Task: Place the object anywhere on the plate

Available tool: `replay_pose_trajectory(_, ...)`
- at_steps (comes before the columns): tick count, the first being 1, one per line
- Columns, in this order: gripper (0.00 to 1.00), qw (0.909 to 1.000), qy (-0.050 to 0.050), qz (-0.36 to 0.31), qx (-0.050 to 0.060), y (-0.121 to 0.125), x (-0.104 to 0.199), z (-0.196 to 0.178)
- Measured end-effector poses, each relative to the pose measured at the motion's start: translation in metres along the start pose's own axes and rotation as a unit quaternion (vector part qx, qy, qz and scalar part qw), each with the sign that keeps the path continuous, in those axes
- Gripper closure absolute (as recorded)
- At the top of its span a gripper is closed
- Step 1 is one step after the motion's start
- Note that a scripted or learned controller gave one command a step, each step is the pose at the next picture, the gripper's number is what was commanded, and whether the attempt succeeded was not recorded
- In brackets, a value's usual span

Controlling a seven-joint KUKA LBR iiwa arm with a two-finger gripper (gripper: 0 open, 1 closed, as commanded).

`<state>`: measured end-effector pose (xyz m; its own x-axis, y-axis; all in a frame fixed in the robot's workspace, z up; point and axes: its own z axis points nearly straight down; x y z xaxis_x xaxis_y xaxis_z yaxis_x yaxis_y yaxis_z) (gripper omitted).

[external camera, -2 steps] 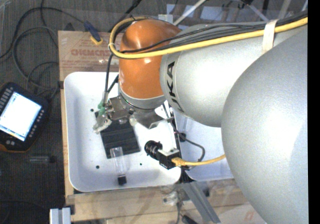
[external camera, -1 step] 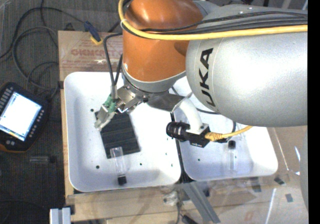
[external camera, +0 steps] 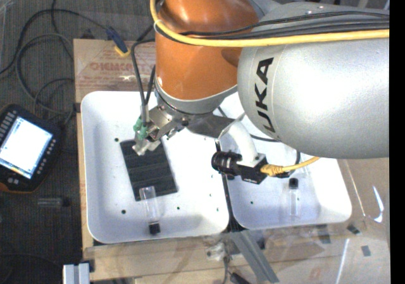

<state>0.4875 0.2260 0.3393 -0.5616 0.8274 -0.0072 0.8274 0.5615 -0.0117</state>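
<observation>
A flat black rectangular plate (external camera: 150,170) lies in the left white bin (external camera: 101,150), slightly turned, its long side running front to back. My gripper (external camera: 145,142) hangs under the orange wrist band over the plate's far left corner, with a green connector on its side. The big grey arm covers the back of both bins and the gripper's tip, so what lies under it is hidden. A small clear piece (external camera: 148,194) sits at the plate's near edge.
The right bin (external camera: 316,207) holds a small clear piece with a black end (external camera: 293,195). A black fitting with a yellow cable (external camera: 239,166) hangs over the divide between the bins. A small black bit (external camera: 154,228) lies near the left bin's front. A pendant with a lit screen (external camera: 25,148) sits off the bench at left.
</observation>
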Motion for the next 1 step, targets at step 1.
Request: replay_pose_trajectory(1,1.00,0.9649,0.001,-0.263,-0.005,0.0378,-0.0331,-0.0018)
